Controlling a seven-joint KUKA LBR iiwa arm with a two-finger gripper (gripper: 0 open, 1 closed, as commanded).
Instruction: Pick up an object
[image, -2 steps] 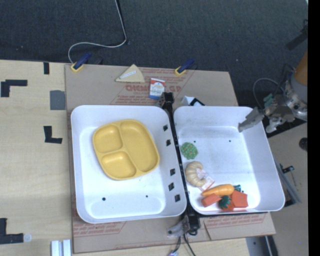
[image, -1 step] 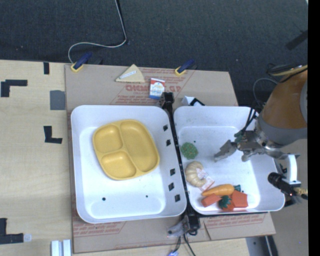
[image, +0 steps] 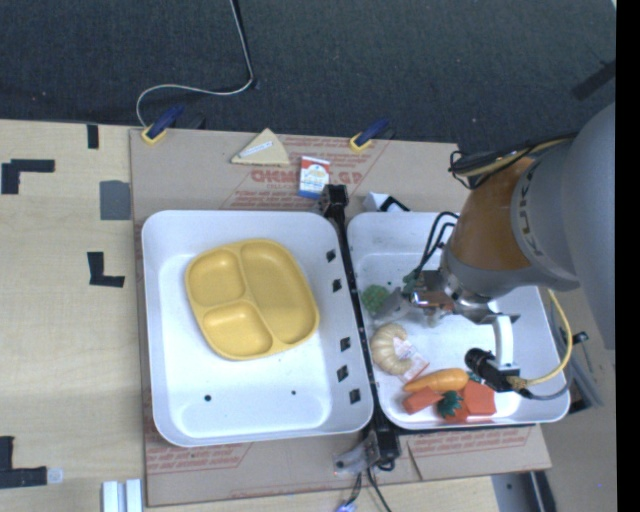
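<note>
In the right bin lie several toy foods: a small green broccoli piece, a cream-coloured bun, an orange carrot and a red piece with a green top. My gripper hangs low over the middle of this bin, just right of the broccoli and above the bun. The wrist hides most of its fingers. Nothing can be seen held between them.
A yellow divided plate lies in the left bin. Behind the bins on the cardboard sit a small red and white box and a tan wedge. The arm's grey and orange body covers the right bin's far right.
</note>
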